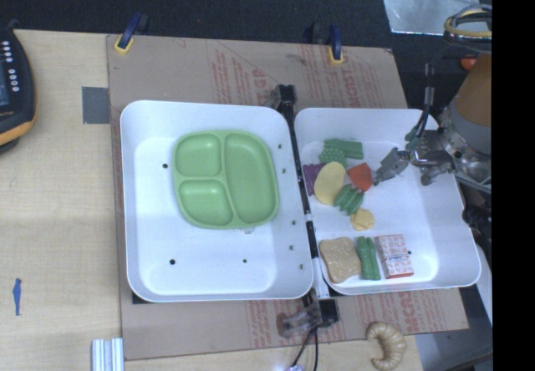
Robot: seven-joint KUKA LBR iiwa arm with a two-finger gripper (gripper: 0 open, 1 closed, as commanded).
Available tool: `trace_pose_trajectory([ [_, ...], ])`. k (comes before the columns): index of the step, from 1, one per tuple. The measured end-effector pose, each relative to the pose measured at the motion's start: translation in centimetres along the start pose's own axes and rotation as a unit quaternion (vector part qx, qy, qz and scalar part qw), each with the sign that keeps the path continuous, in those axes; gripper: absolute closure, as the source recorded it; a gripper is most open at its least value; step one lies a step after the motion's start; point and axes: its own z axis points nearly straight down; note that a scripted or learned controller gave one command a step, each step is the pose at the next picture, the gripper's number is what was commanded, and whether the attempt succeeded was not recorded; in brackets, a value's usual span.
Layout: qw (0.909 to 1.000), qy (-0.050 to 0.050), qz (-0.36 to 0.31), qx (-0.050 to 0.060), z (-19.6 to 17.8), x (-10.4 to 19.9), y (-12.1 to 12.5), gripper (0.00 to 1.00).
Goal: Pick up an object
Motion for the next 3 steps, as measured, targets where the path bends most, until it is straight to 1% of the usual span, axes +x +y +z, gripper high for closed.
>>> trace_pose_trajectory([
  [1,1.0,0.0,-0.003,0.001,14.2,1.2,4.2,0.0],
  [2,1.0,-0.001,-0.001,0.001,12.6,1.0,4.1,1.0],
  [3,1.0,-0.002,0.004,-0.004,0.3,-3.0,-3.8,1.0],
])
